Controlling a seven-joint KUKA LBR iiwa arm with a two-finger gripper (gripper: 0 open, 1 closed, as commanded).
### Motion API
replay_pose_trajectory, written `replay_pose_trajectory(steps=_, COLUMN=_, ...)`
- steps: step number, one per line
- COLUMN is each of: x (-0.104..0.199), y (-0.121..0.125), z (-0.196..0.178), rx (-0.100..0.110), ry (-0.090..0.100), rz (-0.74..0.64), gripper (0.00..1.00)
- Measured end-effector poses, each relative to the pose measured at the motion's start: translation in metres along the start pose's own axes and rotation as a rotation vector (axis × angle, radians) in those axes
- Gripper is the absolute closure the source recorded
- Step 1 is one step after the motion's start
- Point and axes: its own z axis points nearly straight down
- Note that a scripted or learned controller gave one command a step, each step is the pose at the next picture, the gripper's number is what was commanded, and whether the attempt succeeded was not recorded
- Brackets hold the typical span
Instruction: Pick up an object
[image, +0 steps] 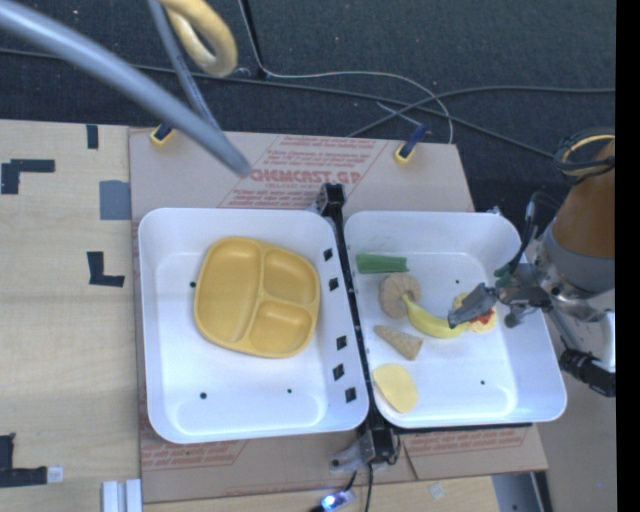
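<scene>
While the arm reaches in over the right rim of the right bin, its gripper hangs low over that bin's right half, dark fingers pointing left toward the banana. Whether the fingers are apart or together cannot be told; nothing shows between them. A small red piece lies just beside the fingertips, at the banana's right end.

Open room in this bin lies along its front right corner and its far right corner; the food crowds the left and middle. A flat green piece lies near the far left corner, close to the divider between the 2 bins. A pale tan ring-shaped piece touches the banana's upper end. A tan wedge lies just in front of it, and a smooth yellow oval slice sits near the front left edge.

The left bin holds 1 thing: a glossy yellow plate with 3 compartments and rounded corners, set toward the far side, leaving a broad bare strip along the front wall. Both bins are shallow, white and smooth, resting on brown cardboard printed in red.
</scene>
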Motion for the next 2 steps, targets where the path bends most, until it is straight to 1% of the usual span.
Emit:
replay_pose_trajectory(steps=1, x=0.001, y=0.003, z=-0.007, rx=-0.013, ry=-0.002, rz=-0.004, gripper=0.0)
replay_pose_trajectory(steps=2, x=0.007, y=-0.004, z=0.041, rx=-0.009, ry=-0.002, rz=-0.004, gripper=0.0)
